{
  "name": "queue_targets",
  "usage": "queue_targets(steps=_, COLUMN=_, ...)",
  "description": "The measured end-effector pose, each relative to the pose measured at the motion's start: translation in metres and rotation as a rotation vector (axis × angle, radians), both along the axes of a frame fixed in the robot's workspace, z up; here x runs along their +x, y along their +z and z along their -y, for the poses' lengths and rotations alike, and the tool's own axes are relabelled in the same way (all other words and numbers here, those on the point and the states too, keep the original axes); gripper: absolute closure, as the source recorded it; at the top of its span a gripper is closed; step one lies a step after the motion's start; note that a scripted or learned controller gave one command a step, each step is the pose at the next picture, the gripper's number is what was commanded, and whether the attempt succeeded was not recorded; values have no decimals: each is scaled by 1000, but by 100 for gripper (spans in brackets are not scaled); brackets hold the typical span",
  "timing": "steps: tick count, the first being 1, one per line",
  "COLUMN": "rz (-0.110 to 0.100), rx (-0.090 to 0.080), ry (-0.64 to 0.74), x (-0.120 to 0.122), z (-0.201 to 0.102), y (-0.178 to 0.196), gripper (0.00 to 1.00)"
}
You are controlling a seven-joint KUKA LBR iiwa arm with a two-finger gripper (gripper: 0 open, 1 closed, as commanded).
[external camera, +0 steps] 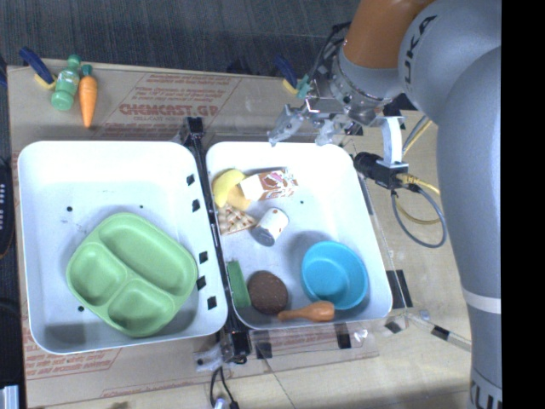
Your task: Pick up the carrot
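Carrot (88, 98): orange toy, lying on the bench board beyond the left bin's far-left corner, touching a green toy (65, 86) on its left; well apart from the arm.

Gripper (304, 129): hanging over the far rim of the right bin (368, 220), fingers spread apart, nothing between them. The wrist above it is a tangle of metal and cable, hard to read.

Left bin (38, 194): one green divided plate (130, 272).

Right bin: yellow piece (226, 185), printed packet (271, 183), waffle-like piece (235, 220), small white cylinder (272, 225), blue bowl (334, 274), dark brown round item (268, 290), an orange-brown item (307, 313) at the near wall, a green strip (238, 284) partly hidden against the divider.

Arm: grey bulk cut off at the right.
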State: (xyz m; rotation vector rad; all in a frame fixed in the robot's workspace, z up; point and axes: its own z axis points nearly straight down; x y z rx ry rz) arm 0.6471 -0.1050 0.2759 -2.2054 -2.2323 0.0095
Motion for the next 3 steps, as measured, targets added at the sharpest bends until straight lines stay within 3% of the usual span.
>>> queue_targets(steps=1, rz=-7, rx=0, ry=-216, x=8, z=-58, y=-88, gripper=0)
queue_targets(steps=2, rz=5, rx=2, ry=-277, x=10, z=-127, y=-17, gripper=0)
queue_targets(steps=3, rz=-7, rx=-6, ry=-478, x=8, z=-53, y=-78, gripper=0)
